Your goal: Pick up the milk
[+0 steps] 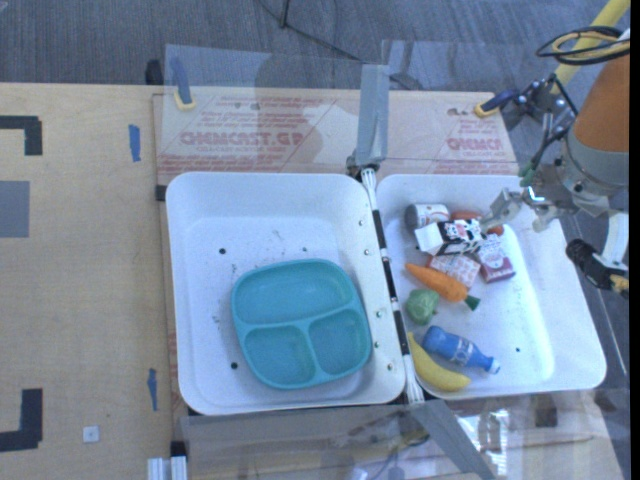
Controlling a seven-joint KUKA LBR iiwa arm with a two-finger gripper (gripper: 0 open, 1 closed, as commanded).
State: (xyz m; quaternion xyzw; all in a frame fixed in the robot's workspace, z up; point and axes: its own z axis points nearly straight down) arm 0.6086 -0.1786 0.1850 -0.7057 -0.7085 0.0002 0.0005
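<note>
The step in hand looks like the approach: the hand (522,206) hangs over the right bin (560,358), just right of the milk (449,234), with nothing visibly between its fingers; how wide they stand I cannot tell. The next move calls for settling squarely over the carton without snagging the carrot (437,281) or packets (495,261) crowding it; the milk is a small white carton with black cow patches, lying on its side in the bin's upper part.
</note>
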